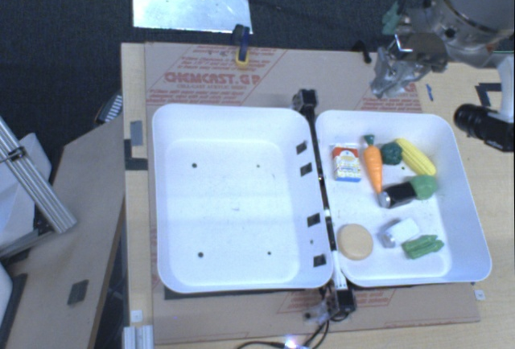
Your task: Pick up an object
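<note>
The objects to pick all lie in the right bin [463, 170]: a toy carrot [373, 166] in the middle, a small carton [347, 162] just to its left, and a corn cob [417, 156] and a dark can [397, 195] to its right. Nearer lie a round biscuit [355, 241] and a green vegetable [422, 245]. The left bin [165, 203] holds nothing. The gripper [392, 80] hangs beyond the far rim of the right bin, holding nothing; whether its fingers are spread, I cannot tell. The objects are crowded, so a descent may strike two together and lose both.
</note>
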Available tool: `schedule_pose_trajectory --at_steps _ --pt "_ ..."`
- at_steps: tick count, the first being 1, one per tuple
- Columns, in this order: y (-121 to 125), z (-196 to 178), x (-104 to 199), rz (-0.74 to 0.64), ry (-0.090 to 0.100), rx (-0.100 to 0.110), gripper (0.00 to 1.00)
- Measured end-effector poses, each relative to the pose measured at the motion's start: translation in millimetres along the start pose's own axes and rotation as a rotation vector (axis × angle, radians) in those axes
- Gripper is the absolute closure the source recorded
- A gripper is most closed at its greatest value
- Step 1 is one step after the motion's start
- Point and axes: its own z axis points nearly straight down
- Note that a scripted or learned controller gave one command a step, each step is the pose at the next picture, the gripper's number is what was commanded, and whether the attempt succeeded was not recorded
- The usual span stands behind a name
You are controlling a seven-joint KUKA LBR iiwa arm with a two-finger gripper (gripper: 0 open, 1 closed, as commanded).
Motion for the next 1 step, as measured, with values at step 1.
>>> schedule_pose_trajectory --at_steps 1 --pt "-54.4 127.7 29.6 0.003 -0.003 0.030 1.00"
